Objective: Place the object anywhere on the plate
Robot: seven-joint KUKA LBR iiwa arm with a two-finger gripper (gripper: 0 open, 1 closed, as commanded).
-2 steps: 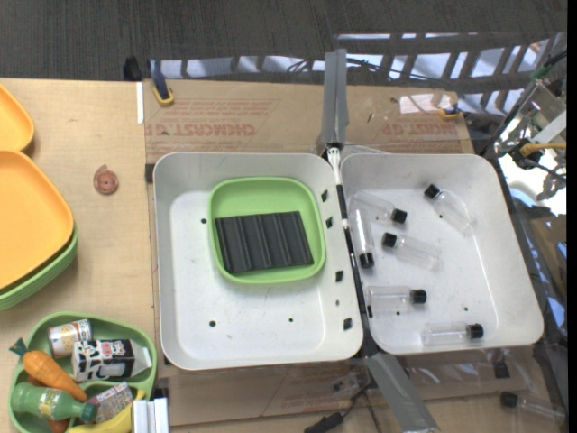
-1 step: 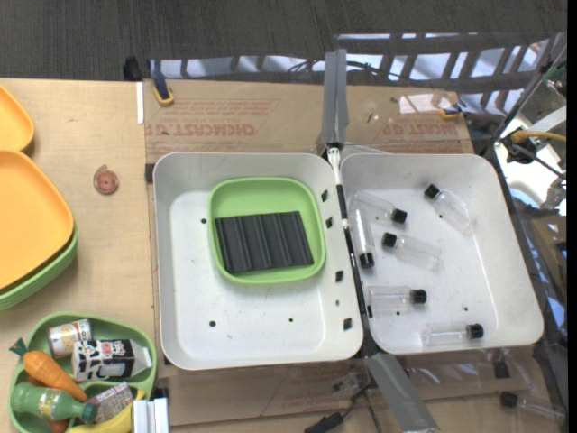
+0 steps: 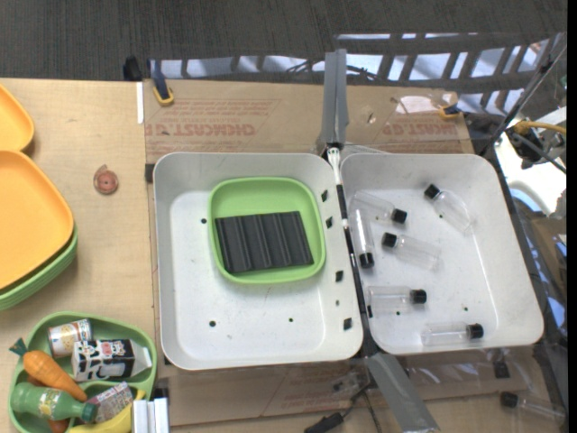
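A square lime-green plastic plate [image 3: 267,197] with a dark ribbed rectangular insert [image 3: 263,242] sits in the left white bin [image 3: 180,323]. Six clear plastic vials with black caps [image 3: 394,215] lie scattered in the right white bin [image 3: 514,269], all apart from the plate. The gripper's grasp state cannot be told.

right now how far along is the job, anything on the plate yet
Nothing looks done: the green plate in the left bin carries only its dark ribbed mat. Nothing is in hand. The clear vials with black caps all lie in the right bin, so picking one and placing it remains.
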